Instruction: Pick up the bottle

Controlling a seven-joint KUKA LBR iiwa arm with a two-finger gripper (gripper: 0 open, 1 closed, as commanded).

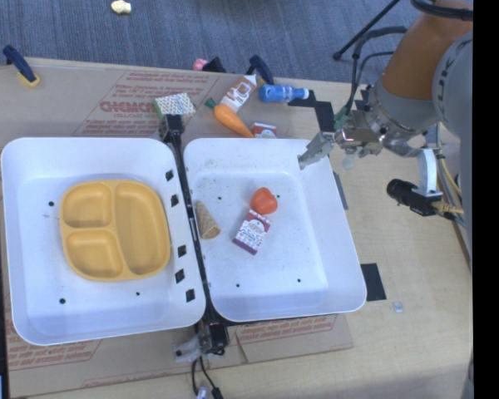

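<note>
Two bottles lie on the cardboard behind the right bin (341,248). One is a small white bottle (239,93) with a brown label and orange cap end. The other is a blue bottle (281,94) with a white cap, lying on its side. My gripper (314,151) hangs over the far right corner of the right bin, to the right of and nearer than both bottles, touching neither. Nothing shows in it. The grey arm with its orange band (424,40) reaches in from the upper right.
The right bin holds a brown cone (206,219), a red round fruit (264,199) and a red-and-white carton (252,231). A yellow divided plate (115,229) lies in the left bin (25,248). A carrot (231,120) and a green patterned box (175,105) lie by the bottles.
</note>
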